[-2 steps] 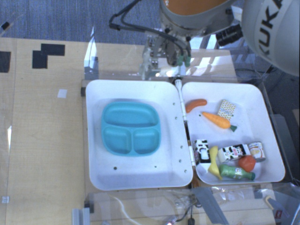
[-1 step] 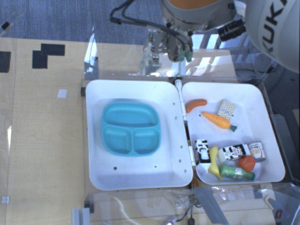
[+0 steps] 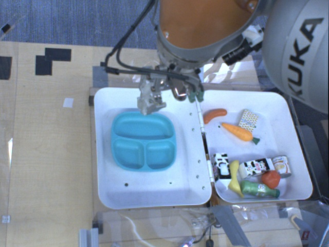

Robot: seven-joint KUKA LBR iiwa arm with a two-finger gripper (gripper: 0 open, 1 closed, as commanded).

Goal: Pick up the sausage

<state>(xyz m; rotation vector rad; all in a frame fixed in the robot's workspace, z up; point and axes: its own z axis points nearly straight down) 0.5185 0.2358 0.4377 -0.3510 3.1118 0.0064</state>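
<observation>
From the camera view, two white bins are seen side by side on the counter (image 3: 56, 153). The pincer (image 3: 150, 103) is held over the far edge of the left bin (image 3: 154, 192), just above the rim of a blue divided plate (image 3: 144, 140). Nothing is seen between its fingers; whether they are spread or closed cannot be told from this angle.

The sausage (image 3: 214, 115) is found in the right bin (image 3: 288, 138), at its far left corner, close to the wall shared by the bins. It is lying flat, apart from the pincer. Just beside it, nearer the camera, a carrot (image 3: 238, 132) is laid at a slant, and a small patterned box (image 3: 248, 120) is placed to the carrot's right. Along the near side of the same bin, a black-and-white carton (image 3: 221, 166), a yellow banana (image 3: 234, 178), a green bottle (image 3: 259, 190), a red tomato (image 3: 271, 178) and a small can (image 3: 281, 165) are clustered together.
</observation>
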